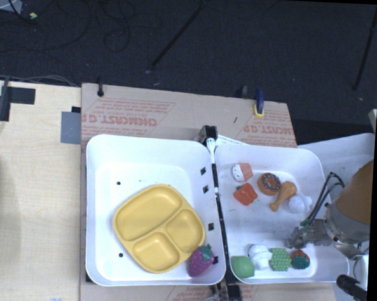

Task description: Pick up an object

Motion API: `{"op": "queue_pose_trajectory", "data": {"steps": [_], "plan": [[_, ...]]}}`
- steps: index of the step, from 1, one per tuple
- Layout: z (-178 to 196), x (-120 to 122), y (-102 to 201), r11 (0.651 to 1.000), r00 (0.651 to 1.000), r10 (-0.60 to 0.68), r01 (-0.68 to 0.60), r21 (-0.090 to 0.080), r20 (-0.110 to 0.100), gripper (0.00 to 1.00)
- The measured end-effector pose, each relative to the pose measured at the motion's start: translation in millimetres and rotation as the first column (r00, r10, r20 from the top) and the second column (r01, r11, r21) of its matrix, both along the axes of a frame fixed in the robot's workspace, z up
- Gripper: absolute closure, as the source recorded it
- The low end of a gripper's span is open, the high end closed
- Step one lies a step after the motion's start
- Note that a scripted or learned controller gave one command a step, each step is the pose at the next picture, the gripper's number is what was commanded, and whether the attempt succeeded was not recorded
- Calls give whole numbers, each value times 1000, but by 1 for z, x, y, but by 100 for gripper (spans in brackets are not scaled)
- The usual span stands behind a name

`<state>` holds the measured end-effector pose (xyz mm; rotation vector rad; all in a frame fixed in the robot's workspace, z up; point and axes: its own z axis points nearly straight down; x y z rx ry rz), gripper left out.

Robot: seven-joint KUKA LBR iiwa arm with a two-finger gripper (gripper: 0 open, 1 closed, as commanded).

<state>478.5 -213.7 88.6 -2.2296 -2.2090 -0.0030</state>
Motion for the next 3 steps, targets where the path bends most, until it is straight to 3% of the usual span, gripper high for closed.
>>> {"op": "queue_pose_trajectory", "data": {"steps": [3], "plan": [[0,-2,0,1000,1000,-6,6,-2,4,100]]}}
